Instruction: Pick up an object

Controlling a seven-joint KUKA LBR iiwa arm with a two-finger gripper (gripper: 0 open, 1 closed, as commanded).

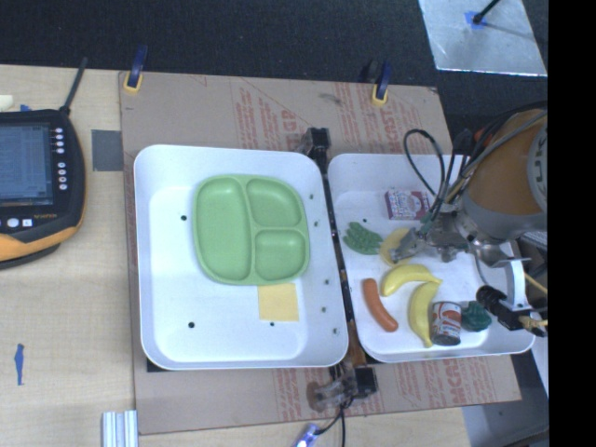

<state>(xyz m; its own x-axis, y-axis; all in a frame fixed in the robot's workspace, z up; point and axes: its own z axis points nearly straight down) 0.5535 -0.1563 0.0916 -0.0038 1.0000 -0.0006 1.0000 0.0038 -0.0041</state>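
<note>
The right bin (372, 180) holds a small pink-and-white box (404, 203), a green leafy toy (363, 238), two yellow bananas (408, 276) (424, 310), a red sausage (379, 305), a small can (446, 323) and a dark green piece (477, 318). My gripper (421, 240) is low in the middle of this bin, reaching in from the right. Its tip sits beside a small yellow piece (395, 246), just right of the leafy toy and above the upper banana. Whether it touches that piece is unclear.
The left bin (158, 250) holds a green divided plate (250, 227) and a yellow square slice (278, 302). A tablet-like pendant (33, 184) lies at the far left of the bench. Black cables (438, 161) loop above the wrist.
</note>
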